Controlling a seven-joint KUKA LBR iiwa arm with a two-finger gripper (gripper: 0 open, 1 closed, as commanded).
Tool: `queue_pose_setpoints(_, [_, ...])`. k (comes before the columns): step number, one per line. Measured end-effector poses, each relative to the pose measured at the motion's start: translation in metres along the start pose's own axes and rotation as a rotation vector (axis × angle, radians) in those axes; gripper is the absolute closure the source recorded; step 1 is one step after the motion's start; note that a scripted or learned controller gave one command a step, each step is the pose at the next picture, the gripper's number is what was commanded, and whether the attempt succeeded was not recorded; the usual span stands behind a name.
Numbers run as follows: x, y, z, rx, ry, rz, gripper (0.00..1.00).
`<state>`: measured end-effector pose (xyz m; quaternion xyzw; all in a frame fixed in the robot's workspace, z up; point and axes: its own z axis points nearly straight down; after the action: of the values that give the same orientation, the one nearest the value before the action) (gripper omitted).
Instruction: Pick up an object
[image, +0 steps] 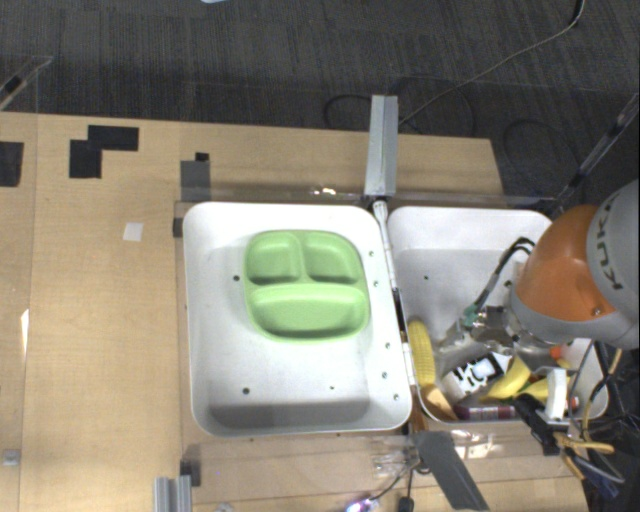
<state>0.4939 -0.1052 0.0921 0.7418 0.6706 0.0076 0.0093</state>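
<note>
1. The left bin (205, 330) holds one green divided plate (303, 283), lying flat near its centre.
2. The right bin (450, 240) holds a corn cob (422, 352) against its left wall, a banana (510, 380), a black-and-white item (472, 374) and a dark marker (490, 410) (all crowded at the near end).
3. The pincer (480, 345) hangs low over this clutter; its state cannot be determined.
</note>
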Motion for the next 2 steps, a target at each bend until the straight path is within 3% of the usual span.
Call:
queue_pose_setpoints(1, [-0.014, 0.009, 0.001, 0.011, 0.007, 0.087, 0.00])
queue_pose_setpoints(2, [-0.013, 0.013, -0.011, 0.002, 0.008, 0.085, 1.00])
